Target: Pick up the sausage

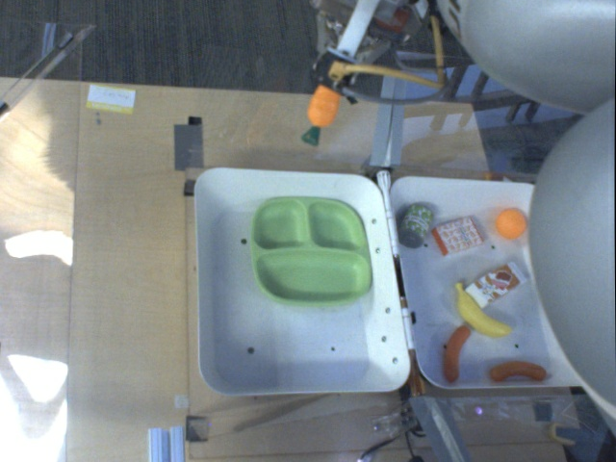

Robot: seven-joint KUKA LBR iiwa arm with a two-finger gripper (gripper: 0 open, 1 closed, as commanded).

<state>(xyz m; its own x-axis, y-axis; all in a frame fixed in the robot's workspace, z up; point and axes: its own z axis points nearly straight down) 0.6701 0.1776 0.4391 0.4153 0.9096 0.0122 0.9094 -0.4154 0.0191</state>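
Two reddish sausages lie in the right bin. One sausage lies near the front left and slants upward. The other sausage lies flat along the front edge. My gripper hangs far from them, beyond the back rim of the left bin, over the bare bench. It is shut on an orange toy carrot, whose green tip points down-left. The arm's large grey body covers the view's right side and hides part of the right bin.
The right bin also holds a yellow banana, a small packet, a red box, an orange ball and a dark green ball. A green divided plate sits in the left bin.
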